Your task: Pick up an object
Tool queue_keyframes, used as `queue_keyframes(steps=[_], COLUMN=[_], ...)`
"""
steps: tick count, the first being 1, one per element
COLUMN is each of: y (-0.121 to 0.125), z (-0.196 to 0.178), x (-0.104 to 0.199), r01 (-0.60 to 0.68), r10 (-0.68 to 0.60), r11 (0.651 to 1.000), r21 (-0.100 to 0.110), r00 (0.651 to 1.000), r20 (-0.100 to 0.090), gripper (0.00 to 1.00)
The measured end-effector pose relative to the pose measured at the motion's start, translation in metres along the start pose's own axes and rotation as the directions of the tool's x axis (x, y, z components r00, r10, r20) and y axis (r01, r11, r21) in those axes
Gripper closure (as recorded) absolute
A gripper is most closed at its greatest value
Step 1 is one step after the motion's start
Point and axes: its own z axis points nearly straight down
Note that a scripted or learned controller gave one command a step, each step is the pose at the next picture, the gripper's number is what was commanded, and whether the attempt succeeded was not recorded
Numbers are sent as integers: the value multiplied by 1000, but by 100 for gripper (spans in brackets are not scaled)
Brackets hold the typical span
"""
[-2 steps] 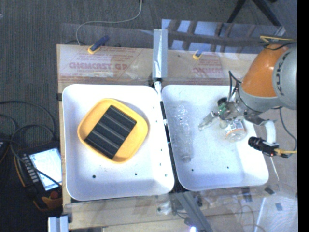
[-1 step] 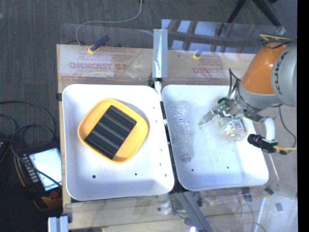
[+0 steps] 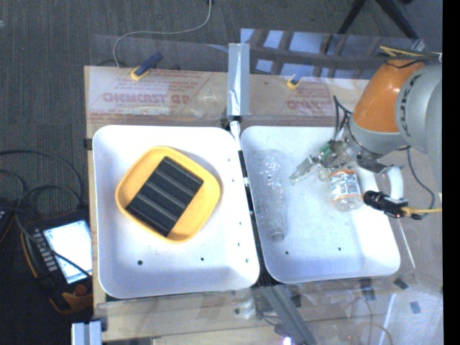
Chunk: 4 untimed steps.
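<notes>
Camera view. The gripper [image 3: 310, 164] sits low over the far part of the right bin [image 3: 323, 254], tilted and pointing left. Its grip state can't be read from this angle, and nothing is visibly held.

Nearest candidate is the small labelled bottle [image 3: 343, 187], lying on its side just near and right of the gripper, close under the wrist. A long clear bottle [image 3: 272, 192] lies along the bin's left wall, apart from the gripper. In the left bin [image 3: 115, 264], a yellow dish [image 3: 213, 196] carries a black ridged block [image 3: 165, 195], well apart from the arm.

Risks, as judged:
- The gripper points into bare bin floor between the two bottles, so closing here likely catches nothing.
- Both bottles are round and on their sides. A glancing touch would probably roll them away, and the small one could end up under the wrist.
- Clear plastic is slick and may squirt out of a pinch that lands off-centre.
- The long bottle hugs the wall, which leaves little room on that side and risks a scrape on the bin.
</notes>
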Motion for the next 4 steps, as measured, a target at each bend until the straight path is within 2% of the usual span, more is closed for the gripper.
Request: queue_keyframes(steps=[1,2,3,4], y=[0,-28,-12,-53], z=[0,-68,-20,5], x=[0,48,-15,-32], r01=[2,113,30,161], r10=[-2,-113,-31,-161], r11=[1000,994,1000,987], r21=[0,8,4,-12], r00=[1000,993,999,986], r20=[0,43,44,53], gripper=[0,0,0,0])
